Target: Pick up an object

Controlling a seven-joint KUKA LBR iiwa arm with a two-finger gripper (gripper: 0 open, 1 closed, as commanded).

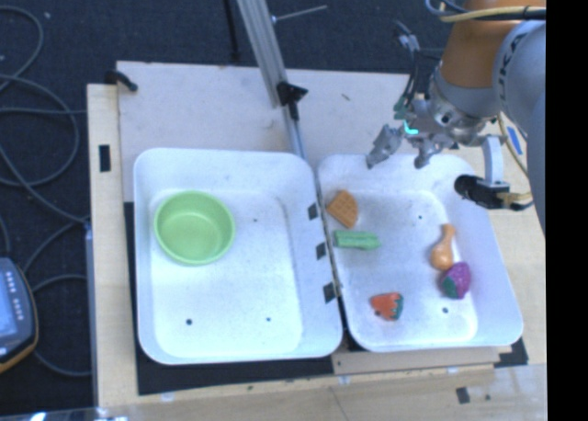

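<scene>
Pale surface w/ two white bins. Jaws released, nothing held, hovering over right bin far rim. Nearest object: orange piece near divider. Judged best: centre above it, descend straight, clench.

A pale wooden bench occupies the centre of the frame on a dark carpeted floor. Black cables loop across the floor at left. A slanted aluminium post descends from the upper centre onto the bench. Lighting is even.
</scene>
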